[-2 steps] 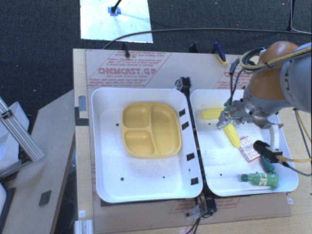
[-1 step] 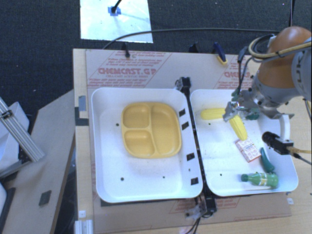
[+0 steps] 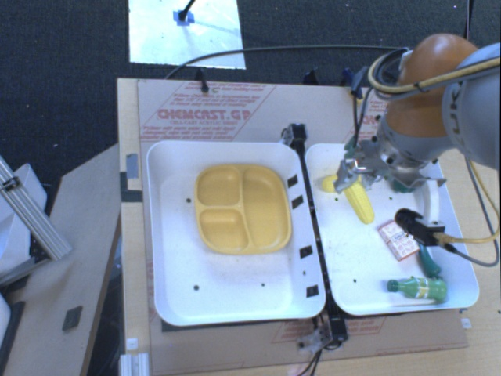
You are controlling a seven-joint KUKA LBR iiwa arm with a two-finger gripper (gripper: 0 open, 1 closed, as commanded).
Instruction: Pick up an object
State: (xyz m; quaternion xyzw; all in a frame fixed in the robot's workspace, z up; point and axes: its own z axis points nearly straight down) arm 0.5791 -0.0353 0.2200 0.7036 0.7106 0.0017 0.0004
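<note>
Nearest me, a green bottle [image 3: 417, 288] lies in the right bin [image 3: 364, 276]. The left bin [image 3: 176, 280] holds 1 yellow divided plate [image 3: 243, 208]. My gripper [image 3: 350, 172] sits over the upper end of the corn cob [image 3: 360, 202] there; open or closed, I can't tell. A red-and-white packet [image 3: 399, 238] lies near it.

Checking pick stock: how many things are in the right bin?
4: corn by the gripper, packet mid-bin, bottle at the near edge, green item just above it. The arm may hide more.
</note>
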